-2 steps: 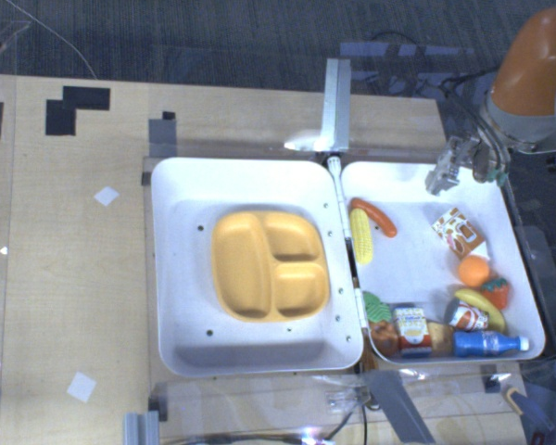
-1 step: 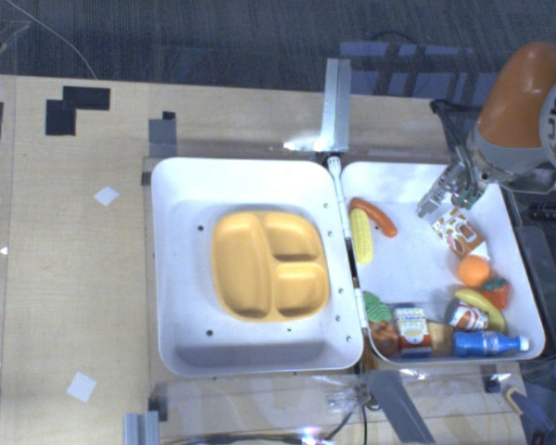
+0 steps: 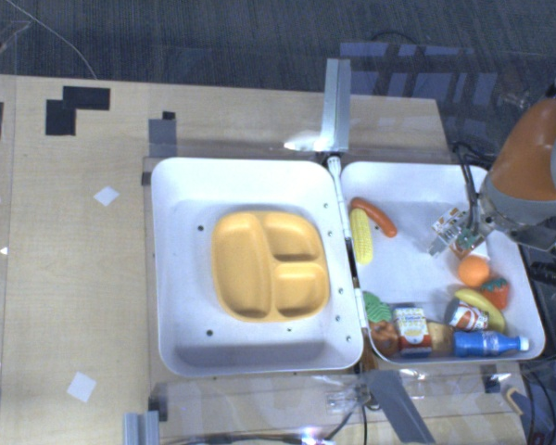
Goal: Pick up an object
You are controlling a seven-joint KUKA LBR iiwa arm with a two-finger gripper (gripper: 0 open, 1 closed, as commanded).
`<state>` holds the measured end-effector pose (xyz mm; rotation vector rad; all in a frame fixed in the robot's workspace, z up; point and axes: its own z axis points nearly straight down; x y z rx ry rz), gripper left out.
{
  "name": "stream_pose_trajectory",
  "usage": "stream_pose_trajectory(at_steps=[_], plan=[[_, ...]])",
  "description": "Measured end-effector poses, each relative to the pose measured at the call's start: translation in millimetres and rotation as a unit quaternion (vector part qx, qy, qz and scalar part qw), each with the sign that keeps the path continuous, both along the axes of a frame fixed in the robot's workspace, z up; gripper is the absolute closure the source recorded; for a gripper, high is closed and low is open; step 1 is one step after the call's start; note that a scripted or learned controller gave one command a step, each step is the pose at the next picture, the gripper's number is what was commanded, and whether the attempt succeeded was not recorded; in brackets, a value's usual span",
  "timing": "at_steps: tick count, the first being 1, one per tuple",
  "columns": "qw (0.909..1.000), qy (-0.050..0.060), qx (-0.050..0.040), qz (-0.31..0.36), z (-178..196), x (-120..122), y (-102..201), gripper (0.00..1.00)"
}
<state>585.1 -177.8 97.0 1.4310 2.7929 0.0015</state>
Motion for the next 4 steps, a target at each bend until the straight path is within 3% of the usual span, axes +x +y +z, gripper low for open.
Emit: stream_pose_trajectory(at_steps=[1, 2, 3, 4], plan=[[1.0, 0.0, 0.0002, 0.001, 0.0, 0.3, 0.8, 0.0], [0.9751, -0.004, 0.0011, -0.222, -7.9, -27.1, 33.6, 0.0], [0.9759, -0.009, 0.0007, -0.218, 6.1, -23.6, 33.5, 1.0], [0.9649, -0.004, 0.0001, -0.263, 48.4, 15.4, -30.1, 1.0]])
